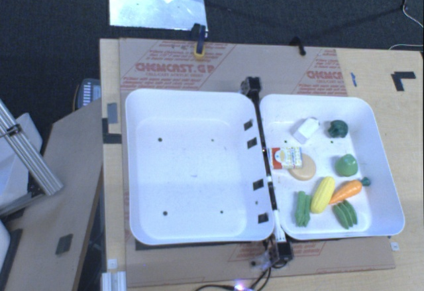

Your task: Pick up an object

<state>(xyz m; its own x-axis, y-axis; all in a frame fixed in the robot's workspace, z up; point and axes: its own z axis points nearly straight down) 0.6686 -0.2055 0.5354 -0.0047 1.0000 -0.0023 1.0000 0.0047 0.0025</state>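
Gotta go for the right bin (383,150), same side the arm reaches in from. Easy-looking pick there: yellow corn (322,194), lying front-to-back with a slight tilt, just beside the carrot (347,191). Can't tell the gripper's state.

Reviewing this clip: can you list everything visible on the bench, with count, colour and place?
left bin: 1, white, left half of bench
right bin: 1, white, right half, holding all the toy food
white block: 1, white, upper part of right bin
broccoli: 1, dark green, upper right
small carton: 1, red and white, near divider
round cookie: 1, tan, beside the carton
green pepper: 1, green, right side
corn: 1, yellow, lower middle
carrot: 1, orange, right of corn
green pods: 2, green, lower part
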